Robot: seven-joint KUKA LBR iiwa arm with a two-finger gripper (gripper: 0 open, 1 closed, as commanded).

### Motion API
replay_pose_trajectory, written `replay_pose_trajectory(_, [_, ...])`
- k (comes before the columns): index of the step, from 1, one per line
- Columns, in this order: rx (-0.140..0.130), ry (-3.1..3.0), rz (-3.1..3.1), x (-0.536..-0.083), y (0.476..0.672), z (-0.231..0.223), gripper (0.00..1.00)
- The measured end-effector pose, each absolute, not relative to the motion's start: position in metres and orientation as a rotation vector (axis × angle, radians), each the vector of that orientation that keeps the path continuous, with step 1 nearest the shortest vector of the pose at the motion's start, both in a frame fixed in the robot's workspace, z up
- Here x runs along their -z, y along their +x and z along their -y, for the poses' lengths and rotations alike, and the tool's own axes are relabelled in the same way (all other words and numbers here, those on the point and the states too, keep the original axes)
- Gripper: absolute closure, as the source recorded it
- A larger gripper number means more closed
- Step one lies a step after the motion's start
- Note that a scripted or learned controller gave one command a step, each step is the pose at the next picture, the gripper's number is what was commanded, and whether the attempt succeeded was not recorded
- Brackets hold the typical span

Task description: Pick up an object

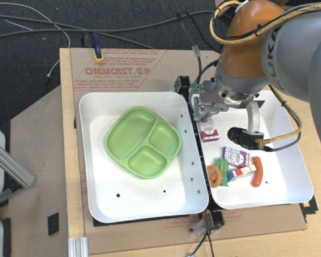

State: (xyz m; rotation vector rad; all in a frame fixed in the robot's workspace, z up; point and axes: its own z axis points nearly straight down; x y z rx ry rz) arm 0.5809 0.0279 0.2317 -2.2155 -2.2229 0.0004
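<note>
Two shallow bins of smooth white plastic with rounded corners sit side by side on a flat sheet of brown cardboard (117, 71) with red print, which lies on the desk (35, 159). The left bin (107, 191) holds a glossy lime-green plate (143, 142) with soft rounded corners, divided into three compartments and turned at a slant. The grey arm (294, 42), with its rounded orange band, reaches in from the right and stops over the near-left part of the right bin (289, 159), close to the rims where the bins meet. The jaws hang just above a small box (209, 134), white on top and dark red below, with its long axis running roughly up and down the view. Whether the jaws are open or shut cannot be told, and nothing is seen held in them. Lower in the same bin lie a small purple-and-white carton (236, 155), a white tube (241, 171) slanting from lower left to upper right, an orange and green carrot-shaped piece (216, 175), and a smooth red sausage (257, 172) with rounded ends, its length near upright in the view.
</note>
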Motion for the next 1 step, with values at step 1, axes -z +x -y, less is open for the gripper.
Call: replay_pose_trajectory(1, [-0.002, -2.215, 2.223, -0.2254, 0.5752, -0.0758, 1.00])
